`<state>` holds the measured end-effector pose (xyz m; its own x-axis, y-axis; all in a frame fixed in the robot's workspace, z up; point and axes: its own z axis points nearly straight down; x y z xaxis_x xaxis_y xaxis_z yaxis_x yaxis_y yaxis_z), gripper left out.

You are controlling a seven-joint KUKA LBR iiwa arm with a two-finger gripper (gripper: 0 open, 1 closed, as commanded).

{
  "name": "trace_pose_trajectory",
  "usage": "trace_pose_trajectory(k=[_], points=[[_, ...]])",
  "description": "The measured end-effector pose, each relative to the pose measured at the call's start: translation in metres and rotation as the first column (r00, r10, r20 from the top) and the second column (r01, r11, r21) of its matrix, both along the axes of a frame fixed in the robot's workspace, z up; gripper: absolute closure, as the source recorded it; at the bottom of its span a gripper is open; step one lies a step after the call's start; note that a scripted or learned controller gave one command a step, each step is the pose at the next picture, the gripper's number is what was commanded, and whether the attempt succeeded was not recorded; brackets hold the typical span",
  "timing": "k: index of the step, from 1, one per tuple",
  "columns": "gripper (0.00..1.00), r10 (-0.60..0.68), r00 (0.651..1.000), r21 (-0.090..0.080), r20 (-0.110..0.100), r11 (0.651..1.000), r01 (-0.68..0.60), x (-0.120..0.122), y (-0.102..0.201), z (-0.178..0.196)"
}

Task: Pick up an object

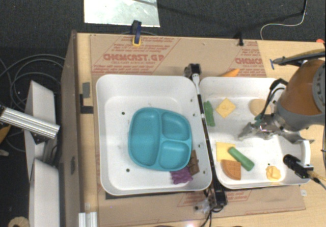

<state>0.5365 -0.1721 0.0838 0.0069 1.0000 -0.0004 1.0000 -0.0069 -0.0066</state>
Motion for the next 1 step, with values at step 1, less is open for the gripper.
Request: trace_pose_trajectory(k=[1], points=[[0.0, 0.013, 1.0, -0.004, 0.018, 1.0, -0.013, 0.0852, -0.0251, 0.0236]])
